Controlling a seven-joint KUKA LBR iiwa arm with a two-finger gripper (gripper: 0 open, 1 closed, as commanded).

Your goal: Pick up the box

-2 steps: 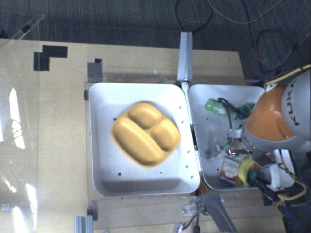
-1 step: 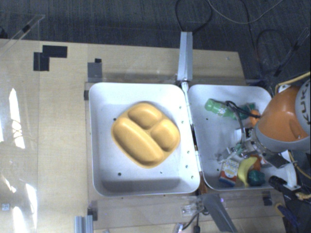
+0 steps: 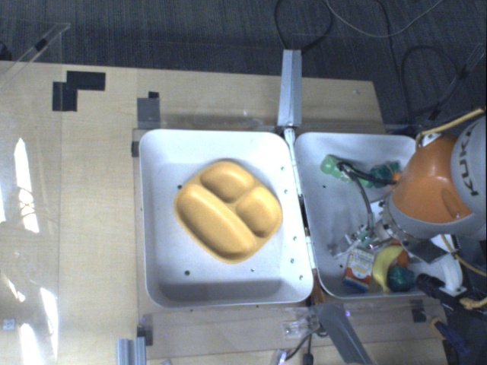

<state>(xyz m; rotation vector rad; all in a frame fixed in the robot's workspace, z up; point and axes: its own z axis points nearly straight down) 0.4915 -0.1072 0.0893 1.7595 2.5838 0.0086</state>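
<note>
Wooden bench [image 3: 76,226], two white bins; the little box [image 3: 358,268] lies in the right bin [image 3: 319,204] beside a yellow toy [image 3: 386,261]. Looks light, stiff cardboard, so pinch its long sides. Can't tell the gripper's state.

The gripper [image 3: 373,234] hangs over the right bin [image 3: 335,204]. Just below it, the box [image 3: 358,268] lies against the near wall. The left bin [image 3: 160,204] is far to its left.
</note>
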